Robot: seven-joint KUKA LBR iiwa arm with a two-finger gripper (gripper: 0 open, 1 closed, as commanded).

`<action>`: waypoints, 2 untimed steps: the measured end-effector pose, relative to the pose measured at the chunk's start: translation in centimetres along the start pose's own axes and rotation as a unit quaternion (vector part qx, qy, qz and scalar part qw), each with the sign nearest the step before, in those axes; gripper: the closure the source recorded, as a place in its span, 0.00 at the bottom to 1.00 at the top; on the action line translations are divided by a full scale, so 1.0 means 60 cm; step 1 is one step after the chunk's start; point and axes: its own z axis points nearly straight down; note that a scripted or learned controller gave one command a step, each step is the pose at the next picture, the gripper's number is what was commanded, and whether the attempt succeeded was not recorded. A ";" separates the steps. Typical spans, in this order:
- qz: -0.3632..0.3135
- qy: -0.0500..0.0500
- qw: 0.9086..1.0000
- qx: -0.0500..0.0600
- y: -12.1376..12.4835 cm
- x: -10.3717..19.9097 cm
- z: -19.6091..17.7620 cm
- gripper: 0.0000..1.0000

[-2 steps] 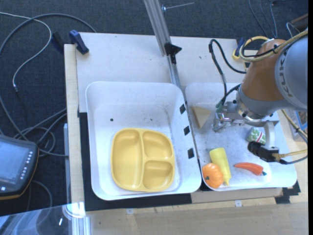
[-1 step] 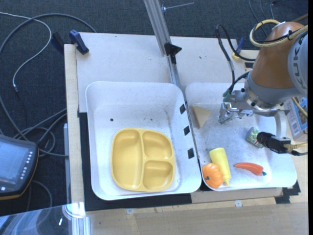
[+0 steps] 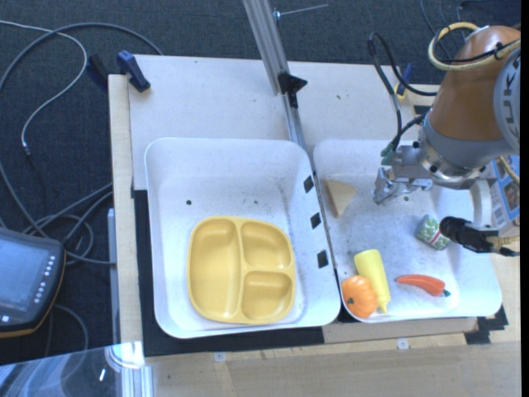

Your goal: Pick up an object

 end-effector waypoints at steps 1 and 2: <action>-0.002 0.001 1.000 0.003 -0.008 0.076 0.008 1.00; -0.002 0.002 1.000 0.004 -0.017 0.158 0.017 1.00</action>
